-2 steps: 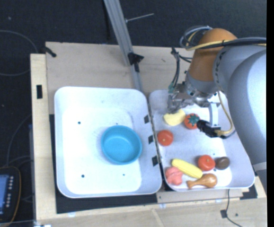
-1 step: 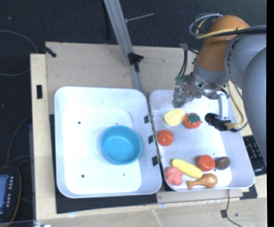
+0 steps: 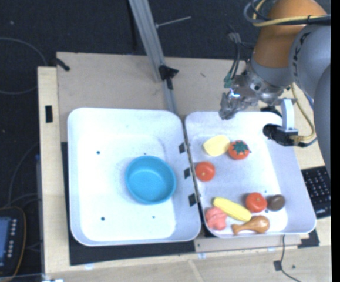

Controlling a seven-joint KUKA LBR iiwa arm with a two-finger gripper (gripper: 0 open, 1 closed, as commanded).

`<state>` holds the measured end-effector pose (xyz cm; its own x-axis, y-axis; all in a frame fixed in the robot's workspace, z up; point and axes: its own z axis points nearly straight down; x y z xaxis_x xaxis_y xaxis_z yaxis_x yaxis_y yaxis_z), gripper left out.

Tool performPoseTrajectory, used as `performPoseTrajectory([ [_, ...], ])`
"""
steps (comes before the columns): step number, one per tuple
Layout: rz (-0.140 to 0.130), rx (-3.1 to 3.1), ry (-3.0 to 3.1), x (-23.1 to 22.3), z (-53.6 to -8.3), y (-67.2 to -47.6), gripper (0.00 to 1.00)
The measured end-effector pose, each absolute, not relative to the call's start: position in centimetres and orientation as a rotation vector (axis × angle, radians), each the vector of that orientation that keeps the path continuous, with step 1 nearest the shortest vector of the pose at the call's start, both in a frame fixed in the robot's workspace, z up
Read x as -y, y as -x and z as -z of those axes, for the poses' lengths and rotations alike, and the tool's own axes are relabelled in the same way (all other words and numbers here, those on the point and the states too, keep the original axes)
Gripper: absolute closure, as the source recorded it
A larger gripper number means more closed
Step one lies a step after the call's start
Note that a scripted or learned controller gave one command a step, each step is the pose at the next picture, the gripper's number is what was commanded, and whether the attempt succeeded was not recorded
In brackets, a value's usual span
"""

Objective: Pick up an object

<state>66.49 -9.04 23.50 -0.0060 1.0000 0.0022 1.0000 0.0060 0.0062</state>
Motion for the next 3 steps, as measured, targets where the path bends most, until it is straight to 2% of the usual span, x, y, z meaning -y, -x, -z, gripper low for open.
performPoseTrajectory([
  [1,-0.005,-2.230,-2.211,9.1,-27.3,-66.6,1.00],
  [2,-0.002,-2.232,-2.215,5.2,-27.8,-63.7,1.00],
  [3,0.004,-2.231,-2.216,0.4,-26.5,-62.0,1.00],
])
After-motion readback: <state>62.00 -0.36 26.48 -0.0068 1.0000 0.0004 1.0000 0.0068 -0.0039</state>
